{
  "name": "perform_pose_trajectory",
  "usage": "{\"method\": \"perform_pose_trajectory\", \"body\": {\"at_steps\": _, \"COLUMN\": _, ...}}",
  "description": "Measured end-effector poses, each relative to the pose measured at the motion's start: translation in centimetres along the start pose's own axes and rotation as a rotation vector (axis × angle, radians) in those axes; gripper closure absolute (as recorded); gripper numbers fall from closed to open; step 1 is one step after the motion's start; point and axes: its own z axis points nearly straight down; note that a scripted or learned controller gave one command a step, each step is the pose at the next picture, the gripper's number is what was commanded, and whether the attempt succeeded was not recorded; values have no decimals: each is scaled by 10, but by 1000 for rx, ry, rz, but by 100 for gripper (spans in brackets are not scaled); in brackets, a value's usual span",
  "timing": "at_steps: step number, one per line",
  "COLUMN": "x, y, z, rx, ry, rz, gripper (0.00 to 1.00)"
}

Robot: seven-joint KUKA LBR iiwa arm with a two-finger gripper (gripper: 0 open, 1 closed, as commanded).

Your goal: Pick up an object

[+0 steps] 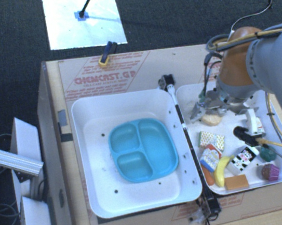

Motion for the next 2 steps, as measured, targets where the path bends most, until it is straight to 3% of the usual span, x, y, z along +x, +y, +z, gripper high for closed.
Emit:
{"method": "perform_pose_trajectory", "body": {"at_steps": 1, "x": -1, "y": 2, "z": -12, "rx": -9, "ry": -2, "rz": -1, "gripper": 100}}
{"method": "perform_pose_trajectory", "body": {"at_steps": 2, "x": -1, "y": 2, "z": -12, "rx": -8, "ry": -2, "rz": -1, "gripper": 0}}
